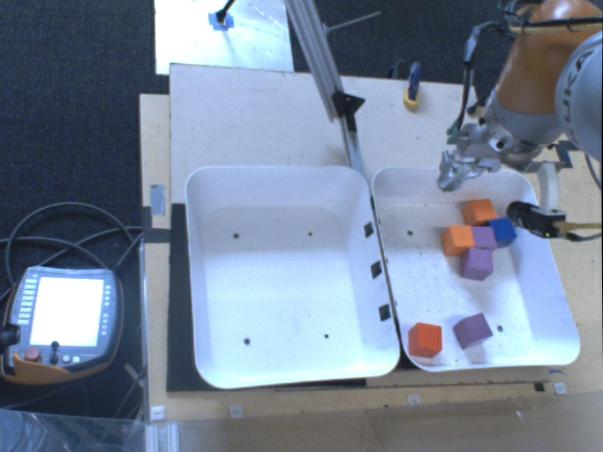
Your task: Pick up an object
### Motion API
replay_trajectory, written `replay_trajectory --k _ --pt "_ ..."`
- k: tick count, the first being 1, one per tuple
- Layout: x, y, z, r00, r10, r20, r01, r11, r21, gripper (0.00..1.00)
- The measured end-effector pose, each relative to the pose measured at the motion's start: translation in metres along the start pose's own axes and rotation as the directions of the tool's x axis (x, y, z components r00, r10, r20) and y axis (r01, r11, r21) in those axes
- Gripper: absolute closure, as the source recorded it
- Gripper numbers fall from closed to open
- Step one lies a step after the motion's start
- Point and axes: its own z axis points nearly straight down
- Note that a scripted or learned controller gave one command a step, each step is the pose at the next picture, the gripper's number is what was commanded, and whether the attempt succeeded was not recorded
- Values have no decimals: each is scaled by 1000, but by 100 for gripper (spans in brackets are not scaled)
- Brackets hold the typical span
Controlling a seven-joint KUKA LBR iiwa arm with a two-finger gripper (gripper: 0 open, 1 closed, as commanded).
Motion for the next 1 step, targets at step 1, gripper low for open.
replay_trajectory --k 1 --pt "57 -9 -11 1000 0 0 0 1000 1 100"
